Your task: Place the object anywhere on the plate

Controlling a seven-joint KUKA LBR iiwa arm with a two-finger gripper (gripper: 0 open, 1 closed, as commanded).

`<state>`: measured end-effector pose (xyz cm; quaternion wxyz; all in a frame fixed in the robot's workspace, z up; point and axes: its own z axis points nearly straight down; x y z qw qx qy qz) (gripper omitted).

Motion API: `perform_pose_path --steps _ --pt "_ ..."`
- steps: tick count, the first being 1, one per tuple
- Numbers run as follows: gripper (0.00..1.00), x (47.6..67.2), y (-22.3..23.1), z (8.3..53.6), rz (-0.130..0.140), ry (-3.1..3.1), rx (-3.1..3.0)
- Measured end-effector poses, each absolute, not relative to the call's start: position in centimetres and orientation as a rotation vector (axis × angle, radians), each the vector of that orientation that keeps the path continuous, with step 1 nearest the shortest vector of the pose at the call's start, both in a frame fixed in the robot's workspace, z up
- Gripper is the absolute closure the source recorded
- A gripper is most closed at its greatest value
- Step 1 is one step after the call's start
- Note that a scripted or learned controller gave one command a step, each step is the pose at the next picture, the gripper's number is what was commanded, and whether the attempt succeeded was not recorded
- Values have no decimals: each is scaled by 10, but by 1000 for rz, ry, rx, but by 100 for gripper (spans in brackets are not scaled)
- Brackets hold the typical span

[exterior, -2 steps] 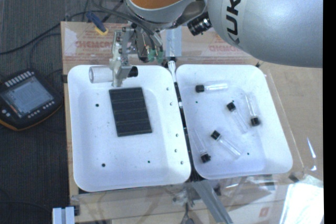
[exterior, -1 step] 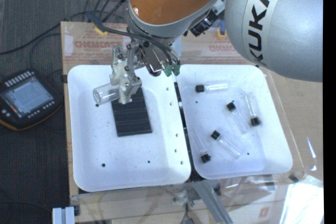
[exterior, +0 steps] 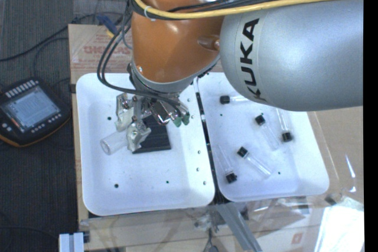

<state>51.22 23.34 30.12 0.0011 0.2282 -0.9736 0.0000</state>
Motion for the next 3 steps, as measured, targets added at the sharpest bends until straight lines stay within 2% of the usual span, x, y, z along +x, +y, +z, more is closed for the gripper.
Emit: perform_pose_path --steps 1,2,3 --pt "0 512 234 301 -1 -3057 717" --pt "100 514 235 309 -4 -3056 715" --pt "100 501 235 428 -3 -3104 487"
